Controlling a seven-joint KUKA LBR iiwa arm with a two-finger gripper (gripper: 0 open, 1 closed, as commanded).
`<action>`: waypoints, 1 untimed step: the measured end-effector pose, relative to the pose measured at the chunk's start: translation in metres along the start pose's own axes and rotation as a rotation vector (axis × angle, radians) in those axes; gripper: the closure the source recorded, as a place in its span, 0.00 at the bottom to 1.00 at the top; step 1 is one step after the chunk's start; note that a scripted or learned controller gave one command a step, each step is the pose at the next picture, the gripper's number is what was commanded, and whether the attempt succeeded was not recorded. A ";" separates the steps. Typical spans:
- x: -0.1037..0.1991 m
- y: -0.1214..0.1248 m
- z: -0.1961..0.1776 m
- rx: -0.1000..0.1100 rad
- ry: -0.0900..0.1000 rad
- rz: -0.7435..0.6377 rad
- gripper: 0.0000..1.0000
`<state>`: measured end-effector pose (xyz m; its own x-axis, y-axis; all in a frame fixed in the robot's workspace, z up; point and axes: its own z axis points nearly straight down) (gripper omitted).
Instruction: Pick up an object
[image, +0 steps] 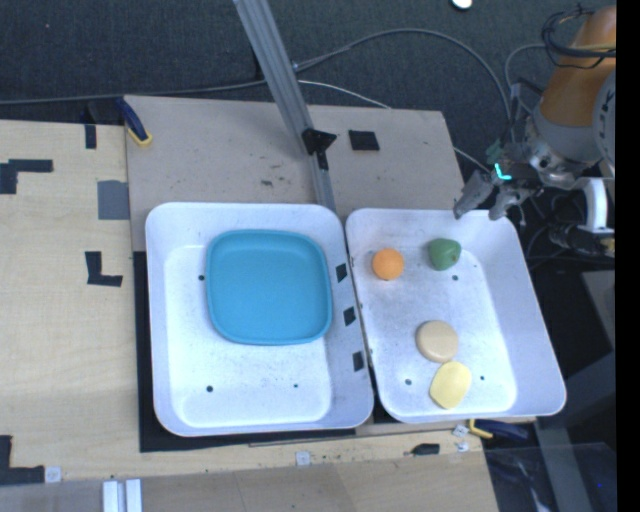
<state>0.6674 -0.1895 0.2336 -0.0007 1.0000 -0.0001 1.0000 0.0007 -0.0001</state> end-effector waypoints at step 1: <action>0.000 0.000 0.000 0.000 0.000 0.000 0.00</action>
<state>0.6674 -0.1895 0.2335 -0.0007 1.0000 -0.0001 1.0000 0.0007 -0.0003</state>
